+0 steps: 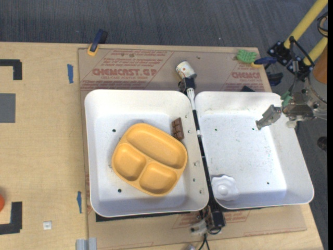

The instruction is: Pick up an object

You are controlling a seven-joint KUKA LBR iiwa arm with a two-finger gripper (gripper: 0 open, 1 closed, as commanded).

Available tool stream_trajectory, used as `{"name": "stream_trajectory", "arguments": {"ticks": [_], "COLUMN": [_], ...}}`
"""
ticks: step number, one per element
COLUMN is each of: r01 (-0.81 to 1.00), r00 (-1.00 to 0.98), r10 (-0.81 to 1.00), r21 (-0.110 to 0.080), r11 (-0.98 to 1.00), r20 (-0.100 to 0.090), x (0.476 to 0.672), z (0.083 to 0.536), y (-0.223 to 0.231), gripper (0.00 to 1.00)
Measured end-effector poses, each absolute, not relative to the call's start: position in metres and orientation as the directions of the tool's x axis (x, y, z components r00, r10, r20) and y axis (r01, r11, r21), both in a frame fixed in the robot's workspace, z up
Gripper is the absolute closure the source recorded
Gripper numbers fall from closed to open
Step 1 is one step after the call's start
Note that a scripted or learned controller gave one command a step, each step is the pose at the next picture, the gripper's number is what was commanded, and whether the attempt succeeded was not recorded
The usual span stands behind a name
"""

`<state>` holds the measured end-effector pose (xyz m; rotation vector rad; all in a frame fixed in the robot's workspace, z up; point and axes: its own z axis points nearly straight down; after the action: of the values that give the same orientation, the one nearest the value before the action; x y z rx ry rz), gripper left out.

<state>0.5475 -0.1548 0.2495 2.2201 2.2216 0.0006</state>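
Wooden bench (41,139) under the cam, cardboard sheet on it, two white bins side by side on that. Nearest me, at the front edge of the right bin (291,191), sat a small white blob-shaped object (225,186), pale on pale, hard to make out; looked like light plastic but I couldn't tell for sure.

Next back, in the left bin (99,108), the yellow divided tray (150,158) lay tilted across the floor, three compartments up. My pick target, prob. I judged it stiff, light, smooth plastic, so likely slippery and too wide to span; best hold would be a pinch on the raised rim or on a divider wall betw. compartments, not the flat. Just beside its upper right edge, near the wall betw. bins, lay a small brown block (177,128), maybe chocolate-like, rigid, easy to pinch across its short sides but tight against the wall.

Further back, the gripper (268,116) hung over the right bin's upper right area, arm coming in from the right. Couldn't tell if released or clenched; nothing visibly betw. its tips.

Farthest: a white-capped item (183,68) on the cardboard behind the bins, green clip (243,56) and blue-yellow clamp (97,41) at the sheet's back edge.
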Motion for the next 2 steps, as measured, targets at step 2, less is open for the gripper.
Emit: {"name": "stream_trajectory", "arguments": {"ticks": [2], "r01": [0.968], "r00": [-0.248], "r10": [0.969], "r21": [0.023], "r11": [0.248], "r20": [-0.004], "x": [0.619], "z": [0.099], "y": [-0.207], "gripper": [0.00]}}
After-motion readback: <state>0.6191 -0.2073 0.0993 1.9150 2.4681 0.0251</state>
